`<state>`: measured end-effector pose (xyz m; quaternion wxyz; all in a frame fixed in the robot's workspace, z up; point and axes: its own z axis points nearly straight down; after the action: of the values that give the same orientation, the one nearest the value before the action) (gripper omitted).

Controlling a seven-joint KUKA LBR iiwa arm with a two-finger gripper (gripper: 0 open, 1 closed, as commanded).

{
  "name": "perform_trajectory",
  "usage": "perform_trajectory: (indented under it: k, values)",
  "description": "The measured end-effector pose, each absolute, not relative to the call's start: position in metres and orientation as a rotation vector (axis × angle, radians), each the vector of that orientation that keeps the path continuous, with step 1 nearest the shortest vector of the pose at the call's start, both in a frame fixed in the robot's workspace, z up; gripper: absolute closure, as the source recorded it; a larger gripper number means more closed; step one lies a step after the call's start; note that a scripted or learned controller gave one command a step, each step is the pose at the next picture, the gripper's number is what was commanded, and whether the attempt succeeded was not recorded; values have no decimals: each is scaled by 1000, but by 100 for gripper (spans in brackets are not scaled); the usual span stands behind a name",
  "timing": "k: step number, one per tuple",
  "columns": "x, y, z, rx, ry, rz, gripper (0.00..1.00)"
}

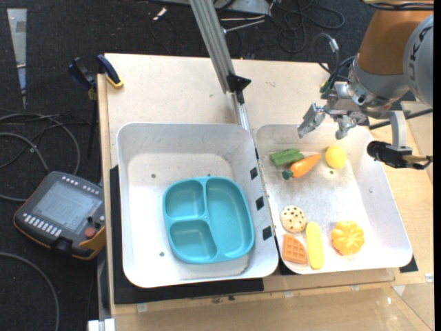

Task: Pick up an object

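Bench (172, 88) is pale wood/laminate, scuffed, sitting on dark carpet (48, 61) w/ loose black cables all round. Grey teach pendant (62, 214) w/ screen lies on the floor at left. A grey metal pole (215, 36) slants down from top centre to the gap between the bins. A blue-yellow clamp (103, 71) sits at the bench's far left corner.

2 white bins, side by side, touching along the middle. Left bin (138, 150) holds 1 teal tray (207, 219) w/ 3 compartments, nothing in them.

Right bin (379, 198) holds 7 toy foods:
- 1 green veg (284, 156), far left part of bin
- 1 carrot (305, 165), touching the green veg, just below-right of it
- 1 lemon (335, 156), just right of carrot, apart from it
- 1 cookie (293, 218) w/ dark chips, near left wall
- 1 waffle (294, 249), just below cookie
- 1 corn (314, 245), upright along waffle's right side, touching
- 1 yellow pepper (347, 237), near right, apart from corn

1 arm, grey w/ orange band, comes in from right. Gripper (326, 122) hangs over the bin's far edge, above the lemon/carrot area, not touching any item. Fingers (309, 123) spread apart, nothing between them. All 7 items lie on the bin floor.
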<state>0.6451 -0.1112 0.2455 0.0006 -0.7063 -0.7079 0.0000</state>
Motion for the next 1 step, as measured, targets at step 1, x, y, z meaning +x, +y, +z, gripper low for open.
perform_trajectory:
  k: [1]
  values:
    - [645,-111,246,-2218,-2224,0,0]
